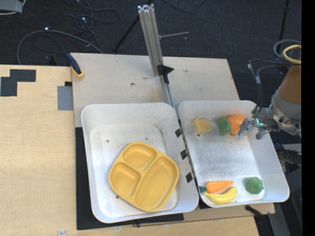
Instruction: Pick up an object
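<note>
Gripper (244, 127) sat low at the right bin's (231, 154) far edge, against an orange toy (236, 121) beside a green one (224, 125). Finger state unreadable at this slant. Advised centring on the orange piece, clear of its neighbour, before closing.

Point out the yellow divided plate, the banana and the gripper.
yellow divided plate (143, 176): camera view, on its large right compartment.
banana (222, 196): camera view, on the middle of its curve.
gripper (244, 128): camera view, at its fingertips beside the orange toy (235, 122).

Pincer (244, 128) beside orange toy (236, 122) in right bin (275, 176).
</note>
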Available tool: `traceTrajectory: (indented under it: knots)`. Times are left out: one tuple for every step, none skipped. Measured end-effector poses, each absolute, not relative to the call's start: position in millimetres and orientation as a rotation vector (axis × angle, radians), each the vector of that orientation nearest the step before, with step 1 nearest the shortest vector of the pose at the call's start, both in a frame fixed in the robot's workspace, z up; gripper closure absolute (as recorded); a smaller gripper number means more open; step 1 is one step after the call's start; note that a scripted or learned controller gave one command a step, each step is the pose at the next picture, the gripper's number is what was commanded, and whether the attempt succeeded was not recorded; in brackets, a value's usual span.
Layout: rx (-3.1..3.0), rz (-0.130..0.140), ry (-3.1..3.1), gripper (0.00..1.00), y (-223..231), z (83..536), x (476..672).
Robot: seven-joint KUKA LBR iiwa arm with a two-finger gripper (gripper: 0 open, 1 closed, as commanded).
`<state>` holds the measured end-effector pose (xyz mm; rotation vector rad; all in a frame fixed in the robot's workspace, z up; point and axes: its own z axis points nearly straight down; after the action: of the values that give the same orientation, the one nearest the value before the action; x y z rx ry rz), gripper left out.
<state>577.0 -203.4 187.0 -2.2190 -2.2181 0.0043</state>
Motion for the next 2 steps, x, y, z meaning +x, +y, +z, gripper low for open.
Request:
traceTrajectory:
  knots:
    - [-2.221,0.001,-2.221,0.0,-203.5,188.8,578.0]
    - [-2.218,0.006,-2.217,0.0,-210.5,142.3,577.0]
